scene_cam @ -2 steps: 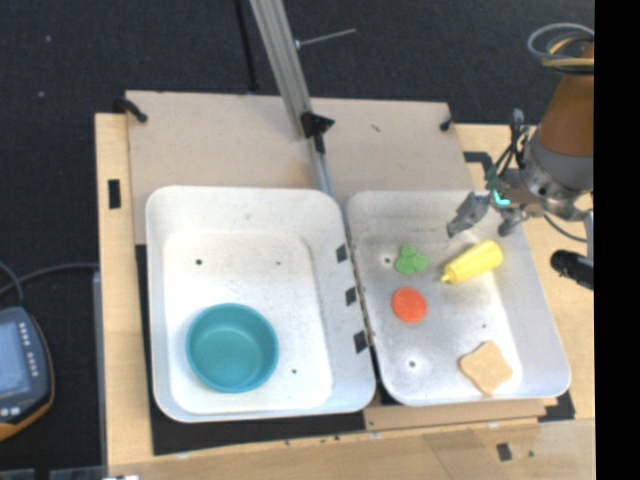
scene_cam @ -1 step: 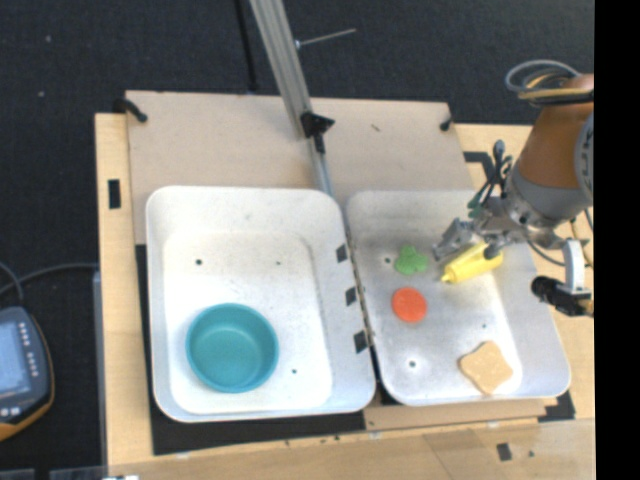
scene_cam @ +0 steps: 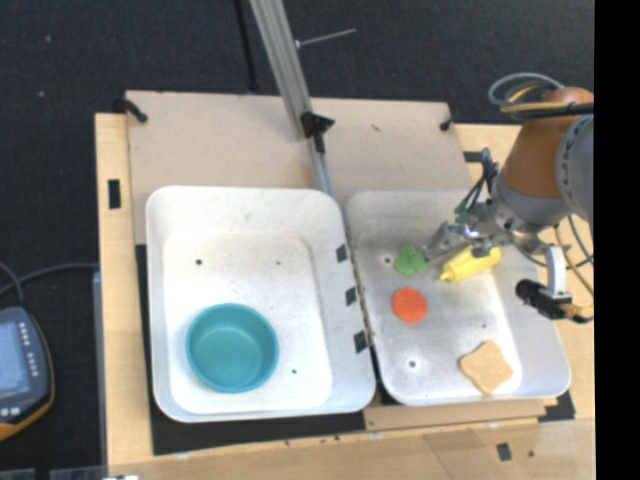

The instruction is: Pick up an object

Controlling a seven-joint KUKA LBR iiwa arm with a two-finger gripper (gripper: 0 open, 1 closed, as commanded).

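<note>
My gripper (scene_cam: pixel 441 244) hangs low over the middle of the right bin (scene_cam: pixel 530 368), reaching in from the right. A yellow object (scene_cam: pixel 470 263) lies just beneath it and slightly to its right, touching or nearly touching it. A small green object (scene_cam: pixel 409 261) sits just left of the gripper's tip. A round red-orange object (scene_cam: pixel 408 305) lies below the green one. Near the bin's front right is a tan, bread-like piece (scene_cam: pixel 487 367). A teal bowl (scene_cam: pixel 232 346) stands in the front of the left bin (scene_cam: pixel 250 228).
A slanted metal pole (scene_cam: pixel 285 58) rises from the back between the two bins. The arm's grey wrist with its orange band (scene_cam: pixel 535 168) and cables overhang the right bin's right rim. A handheld pendant (scene_cam: pixel 20 368) lies off the bench at the left.
</note>
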